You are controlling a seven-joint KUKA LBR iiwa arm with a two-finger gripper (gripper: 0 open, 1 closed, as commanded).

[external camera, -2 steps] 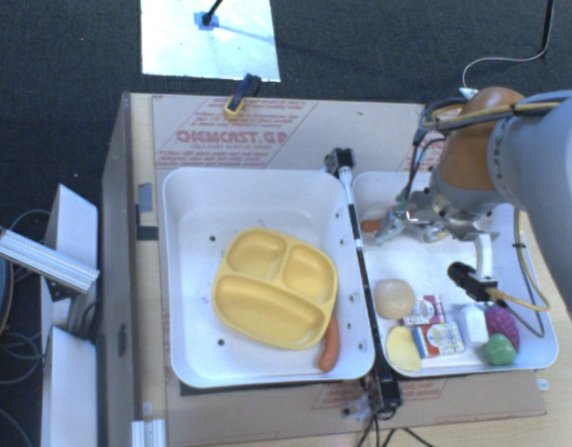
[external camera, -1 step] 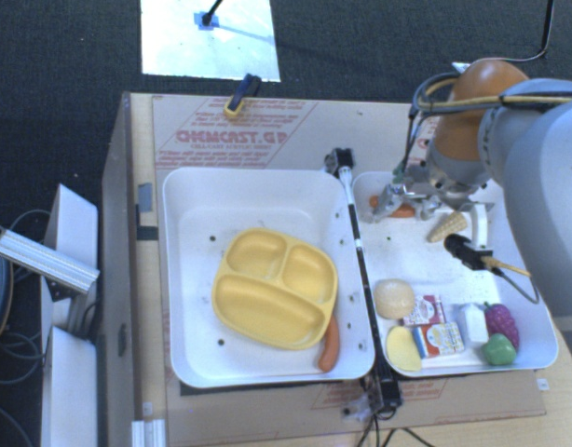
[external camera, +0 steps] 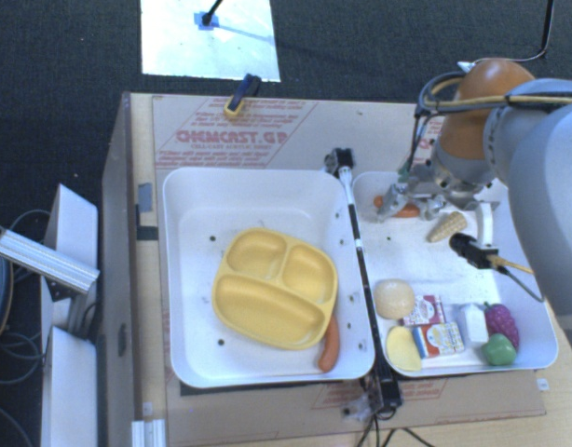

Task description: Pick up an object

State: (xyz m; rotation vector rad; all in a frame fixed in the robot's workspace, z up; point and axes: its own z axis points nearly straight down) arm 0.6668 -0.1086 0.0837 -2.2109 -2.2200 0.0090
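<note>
Whether the jaws stood apart or together we could not tell; the gripper (external camera: 398, 203) hung low at the far end of the right bin (external camera: 537, 347), right by the carrot (external camera: 406, 210). Just beside the carrot lay the corn cob (external camera: 446, 226). Well toward the near end from the carrot we saw a bun (external camera: 394, 299), a small carton (external camera: 440, 338), grapes (external camera: 501, 323) and a green pepper (external camera: 498, 349). Off in the left bin (external camera: 188, 250) sat a yellow tray (external camera: 275, 289) with a sausage (external camera: 330, 343) beside it.
</note>
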